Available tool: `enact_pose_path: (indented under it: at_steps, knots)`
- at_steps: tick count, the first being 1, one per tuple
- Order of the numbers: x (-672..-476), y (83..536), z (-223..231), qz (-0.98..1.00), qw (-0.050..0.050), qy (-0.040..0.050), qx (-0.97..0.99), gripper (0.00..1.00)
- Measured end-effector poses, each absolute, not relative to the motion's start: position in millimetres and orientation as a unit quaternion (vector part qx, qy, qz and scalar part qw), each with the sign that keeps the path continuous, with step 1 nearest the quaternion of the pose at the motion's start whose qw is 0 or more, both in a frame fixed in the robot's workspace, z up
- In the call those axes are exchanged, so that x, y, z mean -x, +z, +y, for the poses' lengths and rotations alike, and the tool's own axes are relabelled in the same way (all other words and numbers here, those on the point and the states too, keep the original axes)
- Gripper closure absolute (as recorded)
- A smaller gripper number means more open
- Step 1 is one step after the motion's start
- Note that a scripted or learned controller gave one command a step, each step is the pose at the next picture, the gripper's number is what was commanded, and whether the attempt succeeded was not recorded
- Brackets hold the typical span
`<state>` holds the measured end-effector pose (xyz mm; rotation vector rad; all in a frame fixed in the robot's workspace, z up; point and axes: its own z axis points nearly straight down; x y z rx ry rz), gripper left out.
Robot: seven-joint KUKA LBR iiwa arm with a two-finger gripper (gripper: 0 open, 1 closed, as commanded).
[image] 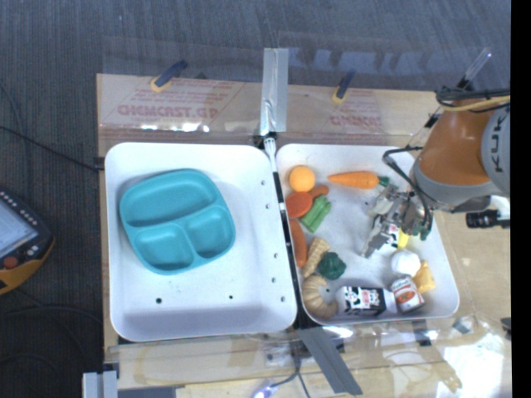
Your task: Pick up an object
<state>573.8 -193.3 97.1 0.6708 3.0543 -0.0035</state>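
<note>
The jaws (pixel 383 226) hang low in the right bin (pixel 365 157) near its right edge; whether they are wide or narrow cannot be told. A carrot (pixel 355 179) lies just behind them, an orange ball (pixel 301 178) near the bin's back left corner.

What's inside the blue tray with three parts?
The blue tray in the left bin has nothing in its three compartments. What lies under the tray is covered, so that can't be seen.
</note>
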Motion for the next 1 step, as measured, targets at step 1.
enact_pose_path:
  at_steps: [1]
  knots:
    - [-573.3,89.7,-185.2,0.953,0.006,-0.0004,-0.304,0.0]
